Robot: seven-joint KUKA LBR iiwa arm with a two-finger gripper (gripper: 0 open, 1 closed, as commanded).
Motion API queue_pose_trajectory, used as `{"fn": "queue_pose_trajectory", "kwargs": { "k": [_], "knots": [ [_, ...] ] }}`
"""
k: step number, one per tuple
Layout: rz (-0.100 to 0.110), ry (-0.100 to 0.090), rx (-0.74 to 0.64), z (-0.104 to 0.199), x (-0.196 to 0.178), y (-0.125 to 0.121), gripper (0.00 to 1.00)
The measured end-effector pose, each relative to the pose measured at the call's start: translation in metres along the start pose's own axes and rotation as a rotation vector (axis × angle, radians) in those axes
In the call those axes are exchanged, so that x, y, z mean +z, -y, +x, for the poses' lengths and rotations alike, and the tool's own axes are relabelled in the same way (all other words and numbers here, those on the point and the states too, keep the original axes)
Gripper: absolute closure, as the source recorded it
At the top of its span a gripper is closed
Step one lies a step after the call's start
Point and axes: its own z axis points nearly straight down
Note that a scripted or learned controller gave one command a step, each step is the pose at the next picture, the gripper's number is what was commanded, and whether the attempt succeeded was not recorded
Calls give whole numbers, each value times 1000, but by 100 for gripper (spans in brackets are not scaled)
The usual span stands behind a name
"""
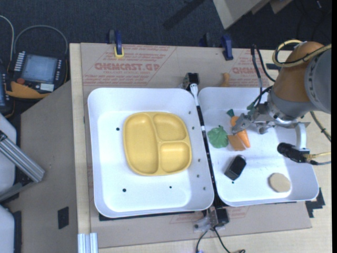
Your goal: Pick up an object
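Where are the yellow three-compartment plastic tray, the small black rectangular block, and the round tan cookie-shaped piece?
Yellow three-compartment plastic tray (138, 146), camera view, on its large left compartment.
Small black rectangular block (235, 167), camera view, on its top face.
Round tan cookie-shaped piece (279, 182), camera view, on its centre.

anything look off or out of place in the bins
Nothing stands out. The yellow divided plate lies flat in the left bin. In the right bin the green toy, carrot, black block and tan round piece lie apart, with the gripper by the carrot.
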Motion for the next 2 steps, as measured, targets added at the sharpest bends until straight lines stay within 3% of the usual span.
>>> {"fn": "queue_pose_trajectory", "kwargs": {
  "k": [1,2],
  "knots": [
    [-4,1,0,0,-11,-1,100],
    [-9,3,0,0,-54,0,100]
  ]
}}
